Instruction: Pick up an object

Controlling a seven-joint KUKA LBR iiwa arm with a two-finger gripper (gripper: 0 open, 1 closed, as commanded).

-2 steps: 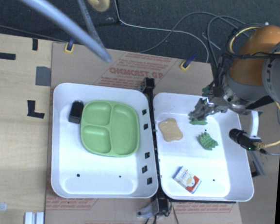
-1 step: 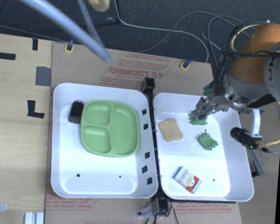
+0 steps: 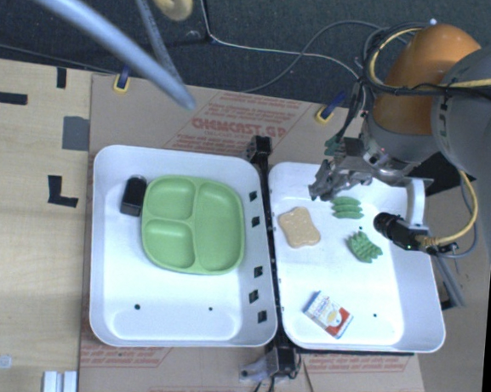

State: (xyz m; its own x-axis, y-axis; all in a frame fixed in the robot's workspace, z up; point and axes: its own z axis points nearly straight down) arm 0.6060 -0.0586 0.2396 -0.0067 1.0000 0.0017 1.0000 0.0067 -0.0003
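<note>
flat tan bread slice, ridged green pod

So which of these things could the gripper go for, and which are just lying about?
In play, right bin:
gripper
toast
pea pod
green leafy piece
small box

Lying about, left bin:
green divided plate
black block

The arm is cut off by the picture's right edge, its base out of sight. The fingers above the right bin are too small and dark to tell apart. The print on the small carton is unreadable. A blurred grey bar crosses the top left corner.
</note>
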